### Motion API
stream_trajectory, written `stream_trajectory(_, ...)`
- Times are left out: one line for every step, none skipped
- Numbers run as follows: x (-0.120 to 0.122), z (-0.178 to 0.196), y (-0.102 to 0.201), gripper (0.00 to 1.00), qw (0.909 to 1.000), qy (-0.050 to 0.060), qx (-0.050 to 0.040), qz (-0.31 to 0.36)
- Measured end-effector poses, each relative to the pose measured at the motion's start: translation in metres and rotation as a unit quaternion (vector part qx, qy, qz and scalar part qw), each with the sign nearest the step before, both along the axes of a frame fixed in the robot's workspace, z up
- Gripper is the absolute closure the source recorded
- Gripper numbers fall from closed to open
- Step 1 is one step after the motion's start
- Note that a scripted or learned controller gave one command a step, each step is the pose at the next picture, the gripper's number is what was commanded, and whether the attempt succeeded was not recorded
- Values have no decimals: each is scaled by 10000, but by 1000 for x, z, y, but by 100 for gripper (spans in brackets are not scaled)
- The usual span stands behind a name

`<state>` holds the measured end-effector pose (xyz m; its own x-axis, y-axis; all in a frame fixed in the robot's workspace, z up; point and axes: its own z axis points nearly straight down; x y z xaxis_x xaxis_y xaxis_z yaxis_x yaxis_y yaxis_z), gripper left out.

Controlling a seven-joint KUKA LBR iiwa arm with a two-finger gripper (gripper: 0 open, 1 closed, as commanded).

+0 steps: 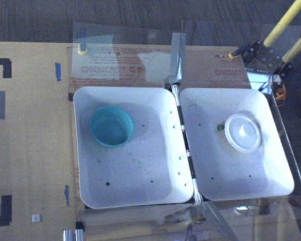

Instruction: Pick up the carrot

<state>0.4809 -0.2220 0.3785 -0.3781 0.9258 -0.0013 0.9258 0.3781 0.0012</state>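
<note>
Left shallow white bin (135,185) and right shallow white bin (231,177) lie mostly bare toward their near edges. A teal round bowl (111,126) sits far-left in the left bin; a white round plastic lid (243,132) sits in the right, with a small green speck (220,127) just left of it, which I cannot tell to be the carrot

Two shallow white bins sit side by side mid-frame — the left bin (140,185) holds a teal bowl (111,126) in its upper left part. The right bin (226,182) holds a white round lid (243,132) toward its upper right — a small green bit (220,127) lies just left of it.
</note>
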Motion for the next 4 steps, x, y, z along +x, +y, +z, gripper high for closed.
stream_trajectory(1, 11, -1, 100, 10000, -31, -17, -4)
stream_trajectory(62, -1, -1, 100, 9982, -27, -17, 593)
stream_trajectory(63, 10, -2, 100, 9982, -64, -37, 591)
stream_trajectory(-1, -13, -2, 100, 9899, -5, -5, 1415)
